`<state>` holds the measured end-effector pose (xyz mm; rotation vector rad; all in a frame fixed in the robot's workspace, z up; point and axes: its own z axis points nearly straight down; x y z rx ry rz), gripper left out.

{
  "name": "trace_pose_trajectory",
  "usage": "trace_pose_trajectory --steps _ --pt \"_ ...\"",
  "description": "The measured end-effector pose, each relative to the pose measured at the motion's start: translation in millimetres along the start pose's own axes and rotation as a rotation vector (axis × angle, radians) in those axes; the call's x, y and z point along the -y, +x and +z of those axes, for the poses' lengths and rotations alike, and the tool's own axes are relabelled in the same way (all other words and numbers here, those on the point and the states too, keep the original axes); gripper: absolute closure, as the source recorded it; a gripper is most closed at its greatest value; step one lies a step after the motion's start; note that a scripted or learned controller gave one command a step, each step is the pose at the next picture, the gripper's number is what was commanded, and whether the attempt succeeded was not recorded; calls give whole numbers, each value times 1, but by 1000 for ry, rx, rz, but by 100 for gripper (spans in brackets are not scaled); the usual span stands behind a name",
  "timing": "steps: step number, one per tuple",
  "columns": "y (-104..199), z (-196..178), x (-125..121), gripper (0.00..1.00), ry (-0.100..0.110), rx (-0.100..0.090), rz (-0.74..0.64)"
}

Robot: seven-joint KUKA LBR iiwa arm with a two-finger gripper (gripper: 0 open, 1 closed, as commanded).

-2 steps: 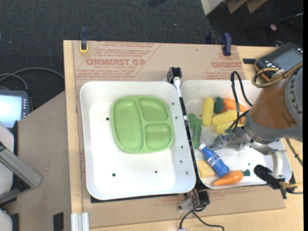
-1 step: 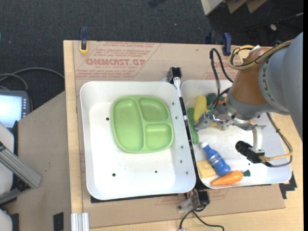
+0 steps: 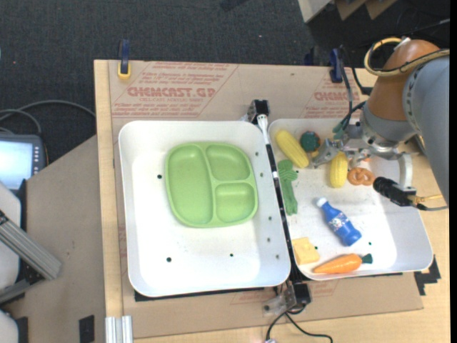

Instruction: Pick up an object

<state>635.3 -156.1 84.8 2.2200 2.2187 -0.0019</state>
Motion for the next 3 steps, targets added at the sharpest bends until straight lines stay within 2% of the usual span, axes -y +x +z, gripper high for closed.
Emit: trace_pose_trajectory --steps 1,2,3 --pt "3 -11 1 100 -1 -1 -3" --pt "62 0 4 100 4 -4 -5" --pt "115 -107 60 100 -2 -6 -6"
